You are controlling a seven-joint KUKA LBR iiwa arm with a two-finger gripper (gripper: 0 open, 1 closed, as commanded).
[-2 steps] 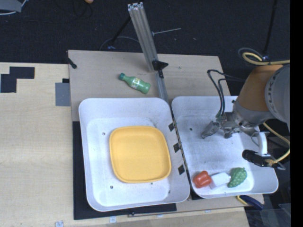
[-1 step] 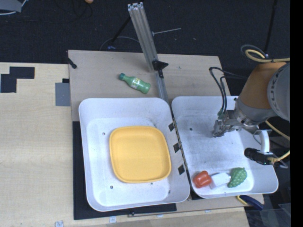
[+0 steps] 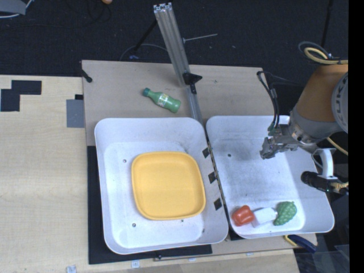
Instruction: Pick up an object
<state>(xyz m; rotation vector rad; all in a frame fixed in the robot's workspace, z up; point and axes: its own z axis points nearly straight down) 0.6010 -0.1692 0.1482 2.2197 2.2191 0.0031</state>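
You have 2 white bins side by side on the bench (image 3: 239, 84). In the right bin (image 3: 250, 175), the arm (image 3: 321, 104) comes in from 3 o'clock, and its gripper (image 3: 272, 148) hangs over the upper part of that bin with bare white floor under it. You cannot tell from this angle whether the jaws are open or closed; nothing shows between them.

Your candidates for picking sit well apart from the gripper, toward 6 o'clock along the near edge of the right bin: a red pepper (image 3: 243, 214), a small white block (image 3: 264, 216) just beside it, and a green bumpy piece (image 3: 285, 212) touching the block's far side.

The left bin (image 3: 114, 152) carries a yellow plate (image 3: 168, 185). A green bottle (image 3: 162, 99) lies on its side on the bench at 12 o'clock from that bin.
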